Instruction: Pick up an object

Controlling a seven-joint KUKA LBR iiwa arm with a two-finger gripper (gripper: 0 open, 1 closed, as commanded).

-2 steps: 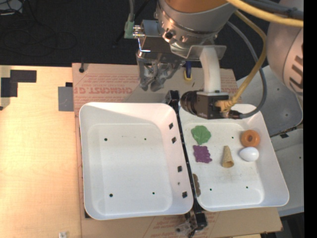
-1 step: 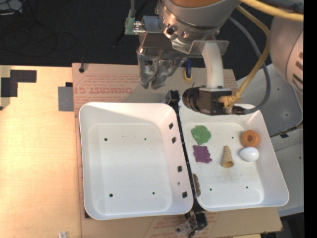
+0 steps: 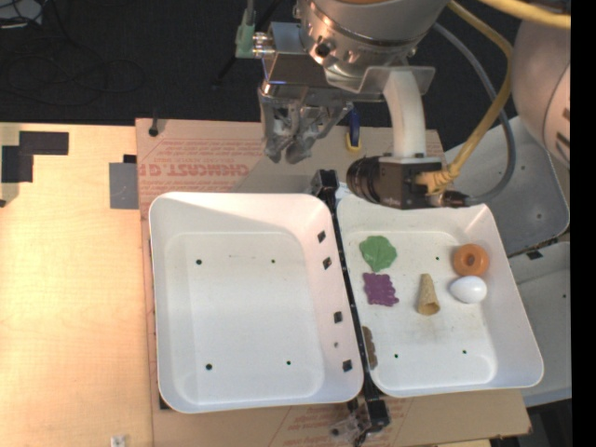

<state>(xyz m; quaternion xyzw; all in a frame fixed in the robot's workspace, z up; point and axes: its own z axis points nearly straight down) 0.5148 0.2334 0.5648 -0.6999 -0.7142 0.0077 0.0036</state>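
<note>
I see my gripper (image 3: pixel 296 142) hanging above the far edge of the left bin (image 3: pixel 177 222), away from the objects; I cannot tell its state. The right bin (image 3: pixel 503 361) holds what I might pick: a green lump (image 3: pixel 378 250) and purple piece (image 3: pixel 380 289) near its left edge, a cone (image 3: pixel 426 294) mid-bin, and a doughnut (image 3: pixel 470 259) touching a white egg (image 3: pixel 467 290) by its right edge.
</note>
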